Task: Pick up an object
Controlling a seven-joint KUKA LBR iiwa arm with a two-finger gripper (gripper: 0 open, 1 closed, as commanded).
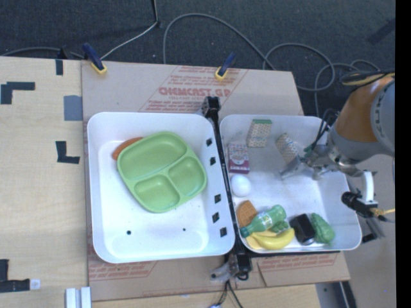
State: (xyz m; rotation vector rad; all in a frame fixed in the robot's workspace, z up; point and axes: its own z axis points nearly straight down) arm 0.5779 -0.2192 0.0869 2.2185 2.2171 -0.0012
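My gripper (297, 166) hangs low over the right bin (334, 197), in its upper right part, on the grey arm with an orange band (359, 117). A patterned packet (288, 146) lies just up and left of it, close to touching. Further left are a small green-and-tan box (259, 132), a pink box (239, 157) and a white ball (241, 185). Along the bin's front lie an orange piece (246, 212), a green bottle (266, 220), a banana (273, 239), a black object (302, 228) and a green object (322, 228). Nothing is seen held.
The left bin (109, 230) holds a green divided plate (162, 171) with an orange item (124, 147) partly under its far left edge. A black divider with clips (217, 172) runs between the bins. Cables lie on the dark floor behind the bench.
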